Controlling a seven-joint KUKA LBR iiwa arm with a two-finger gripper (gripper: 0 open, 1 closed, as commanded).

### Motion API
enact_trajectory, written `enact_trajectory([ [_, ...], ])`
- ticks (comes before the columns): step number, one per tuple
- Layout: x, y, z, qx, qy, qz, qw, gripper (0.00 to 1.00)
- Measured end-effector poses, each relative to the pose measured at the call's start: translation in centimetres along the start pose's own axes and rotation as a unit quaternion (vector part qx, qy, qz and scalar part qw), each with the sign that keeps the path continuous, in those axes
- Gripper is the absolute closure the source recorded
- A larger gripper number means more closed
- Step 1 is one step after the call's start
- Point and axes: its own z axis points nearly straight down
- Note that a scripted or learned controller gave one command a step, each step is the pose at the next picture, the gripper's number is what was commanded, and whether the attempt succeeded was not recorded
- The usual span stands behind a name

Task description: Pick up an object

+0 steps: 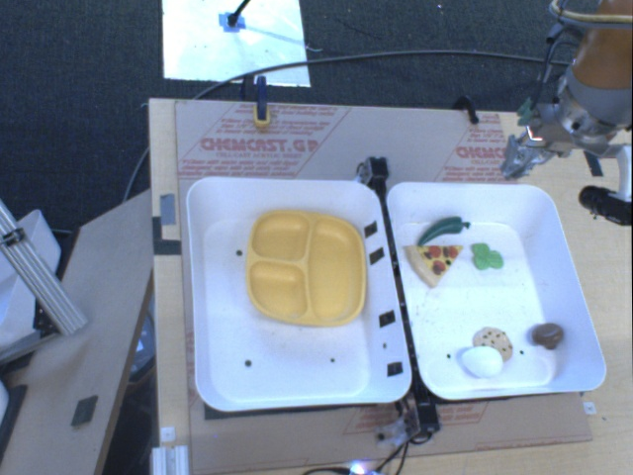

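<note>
We saw gripper (521, 155) above far rim of right white bin (569, 255), grip state unclear. Nothing picked yet; green toy pepper (443, 230), pizza slice (433, 261) lay below-left.

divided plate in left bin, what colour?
Yellow; the divided plate shows plainly in the camera view.

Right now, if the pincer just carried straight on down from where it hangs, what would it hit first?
Probably the far rim of the right bin, or the board just behind it. The pincer hangs above that back edge, well clear of the toy food; depth from this slanted view is unclear.
</note>
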Motion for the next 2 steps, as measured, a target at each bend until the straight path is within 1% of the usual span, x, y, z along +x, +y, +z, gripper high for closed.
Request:
enact_trajectory([
  [1,6.0,0.2,-0.4,0.002,0.001,-0.001,1.0000,1.00],
  [2,10.4,-0.1,0.7,0.003,0.001,-0.001,1.0000,1.00],
])
